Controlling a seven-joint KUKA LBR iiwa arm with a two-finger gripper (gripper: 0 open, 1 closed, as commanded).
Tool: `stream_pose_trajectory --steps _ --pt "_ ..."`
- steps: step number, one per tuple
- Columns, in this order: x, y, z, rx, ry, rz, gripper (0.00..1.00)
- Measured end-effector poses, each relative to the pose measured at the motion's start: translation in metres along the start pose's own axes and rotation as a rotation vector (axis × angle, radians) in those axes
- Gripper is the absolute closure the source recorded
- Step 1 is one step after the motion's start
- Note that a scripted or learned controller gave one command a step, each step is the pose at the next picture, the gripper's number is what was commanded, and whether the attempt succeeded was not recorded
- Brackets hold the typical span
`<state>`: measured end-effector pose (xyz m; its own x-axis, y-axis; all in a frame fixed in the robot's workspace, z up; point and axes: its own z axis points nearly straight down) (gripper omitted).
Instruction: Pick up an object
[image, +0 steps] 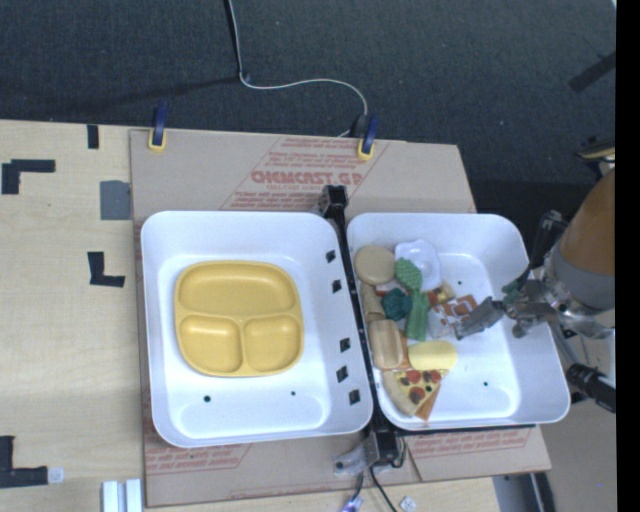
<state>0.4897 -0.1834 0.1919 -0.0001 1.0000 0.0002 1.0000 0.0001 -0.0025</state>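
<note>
Cardboard-covered bench (300, 180), dark carpet behind, 2 white bins. Toy food pile (405, 320) in right bin (500, 390); gripper (478, 316) just right of it, finger state unclear.

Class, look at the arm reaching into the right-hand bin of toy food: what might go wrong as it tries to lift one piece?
1. The toys sit packed along the right bin's left side; the yellow block, bread piece and pizza slice touch, so the gripper may nudge or drag a neighbour.
2. The green toy lies across others, so it could roll or slip when pinched.
3. The pile hugs the wall, leaving little room there.
</note>
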Motion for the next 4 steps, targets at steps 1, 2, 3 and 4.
stream_pose_trajectory --steps 1,2,3,4 --pt "0.036 0.044 0.111 -0.007 -0.005 -0.002 0.00" --pt "0.039 0.121 0.106 -0.004 -0.002 -0.004 0.00" --pt "0.051 0.161 0.109 0.069 -0.009 0.014 0.00" --pt "0.047 0.155 0.104 0.081 -0.012 0.019 1.00"
